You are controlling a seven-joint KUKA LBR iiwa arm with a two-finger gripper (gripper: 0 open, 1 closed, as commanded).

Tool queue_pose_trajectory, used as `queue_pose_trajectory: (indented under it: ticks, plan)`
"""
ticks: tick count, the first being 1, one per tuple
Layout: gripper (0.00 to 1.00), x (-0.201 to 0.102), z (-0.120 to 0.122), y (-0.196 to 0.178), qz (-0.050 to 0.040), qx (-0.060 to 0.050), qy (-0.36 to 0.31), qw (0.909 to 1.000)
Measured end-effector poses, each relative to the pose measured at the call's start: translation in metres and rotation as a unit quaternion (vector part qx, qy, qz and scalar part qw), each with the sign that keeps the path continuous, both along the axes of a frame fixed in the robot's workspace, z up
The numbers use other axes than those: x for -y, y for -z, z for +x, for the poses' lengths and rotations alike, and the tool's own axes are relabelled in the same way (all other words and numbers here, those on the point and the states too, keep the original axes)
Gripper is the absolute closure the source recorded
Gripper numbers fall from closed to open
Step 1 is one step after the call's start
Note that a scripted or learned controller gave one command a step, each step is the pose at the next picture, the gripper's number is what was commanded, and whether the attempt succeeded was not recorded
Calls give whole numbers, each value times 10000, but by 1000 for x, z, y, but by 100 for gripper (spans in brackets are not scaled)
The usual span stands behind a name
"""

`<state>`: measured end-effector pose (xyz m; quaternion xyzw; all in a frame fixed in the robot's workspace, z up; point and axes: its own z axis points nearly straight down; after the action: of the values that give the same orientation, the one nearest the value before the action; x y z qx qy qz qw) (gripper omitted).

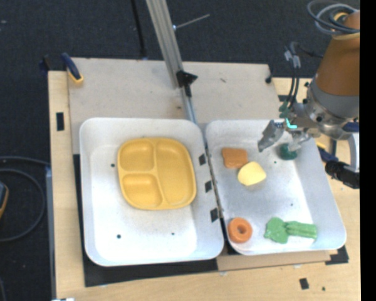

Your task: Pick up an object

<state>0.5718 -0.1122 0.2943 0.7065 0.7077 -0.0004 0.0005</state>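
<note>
Green toy (290, 229) and orange ring (240, 229), well below claw (282, 140). Approaching, fingers apart, nothing held. Next, probably: descend onto yellow lump (251, 174) just below-left.

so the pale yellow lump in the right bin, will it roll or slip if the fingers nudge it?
Probably. The yellow lump looks rounded and smooth, so it may roll away on the bin's flat white floor. It looks like a light toy. The orange block beside it could stop it.

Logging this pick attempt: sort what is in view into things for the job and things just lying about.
For the job:
gripper
brown block
yellow lump
orange ring
green toy
right bin

Lying about:
yellow tray
left bin
metal pole
</note>
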Motion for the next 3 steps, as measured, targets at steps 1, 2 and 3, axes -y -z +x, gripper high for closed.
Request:
queue_pose_trajectory:
  ticks: [1,2,3]
  plan:
    - [0,0,0,-1,-1,7,-1,10000]
    - [0,1,6,61,2,-20,9,10000]
    - [0,-2,2,105,3,-16,14,10000]
